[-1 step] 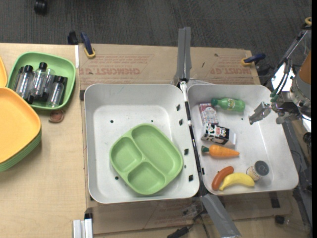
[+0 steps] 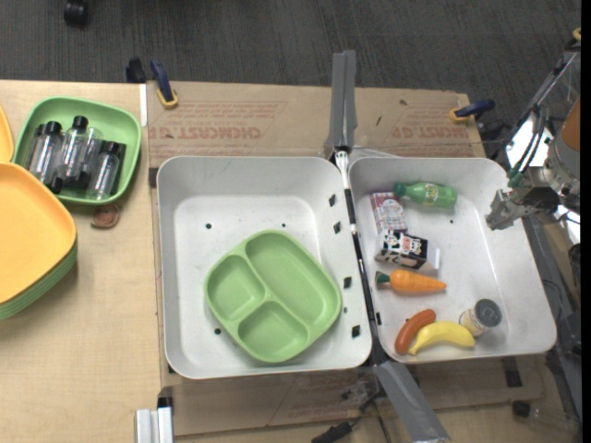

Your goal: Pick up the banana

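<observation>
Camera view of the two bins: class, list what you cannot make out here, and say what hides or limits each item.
- Gripper, camera view: small and blurred at the right bin's edge; finger state unreadable.
- Arm above it: cut off by the picture's right edge.
- Banana: its left end overlaps a red-orange item whose kind is unclear.
- Small cartons: print too small to read.

On the brown cardboard sheet (image 2: 277, 123) under the bins we read red printed letters, upside down, which look like "CHEMCAST". The packet (image 2: 389, 212) and the small carton (image 2: 404, 248) carry print too small to read.
</observation>
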Robot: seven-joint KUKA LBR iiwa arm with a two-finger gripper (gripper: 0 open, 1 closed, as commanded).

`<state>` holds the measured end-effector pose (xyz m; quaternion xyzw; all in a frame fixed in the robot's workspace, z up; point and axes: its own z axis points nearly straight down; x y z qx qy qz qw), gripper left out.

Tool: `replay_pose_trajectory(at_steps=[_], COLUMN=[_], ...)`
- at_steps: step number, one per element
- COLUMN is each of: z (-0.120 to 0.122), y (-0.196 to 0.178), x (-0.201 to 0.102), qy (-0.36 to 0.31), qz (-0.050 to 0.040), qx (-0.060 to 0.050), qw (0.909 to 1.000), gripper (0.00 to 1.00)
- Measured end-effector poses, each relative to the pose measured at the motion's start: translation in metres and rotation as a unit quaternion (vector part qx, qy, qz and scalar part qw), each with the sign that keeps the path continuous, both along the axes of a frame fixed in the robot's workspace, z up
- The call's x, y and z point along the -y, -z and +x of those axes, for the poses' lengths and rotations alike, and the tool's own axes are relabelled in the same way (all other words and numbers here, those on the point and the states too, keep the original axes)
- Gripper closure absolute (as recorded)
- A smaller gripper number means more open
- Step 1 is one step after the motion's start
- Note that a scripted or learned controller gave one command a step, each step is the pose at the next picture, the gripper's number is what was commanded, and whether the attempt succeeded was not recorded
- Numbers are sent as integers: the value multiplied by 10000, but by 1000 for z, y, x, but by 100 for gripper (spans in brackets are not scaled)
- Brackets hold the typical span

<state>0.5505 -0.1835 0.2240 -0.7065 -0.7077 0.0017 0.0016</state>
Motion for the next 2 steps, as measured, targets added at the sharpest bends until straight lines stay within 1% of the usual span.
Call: replay_pose_trajectory(at_steps=[1, 2], z=[54, 87], y=[-11, 15], x=[-13, -73], qy=[1722, 2227], qz=[-16, -16], qx=[12, 8], qw=[9851, 9749], gripper=[100, 100])
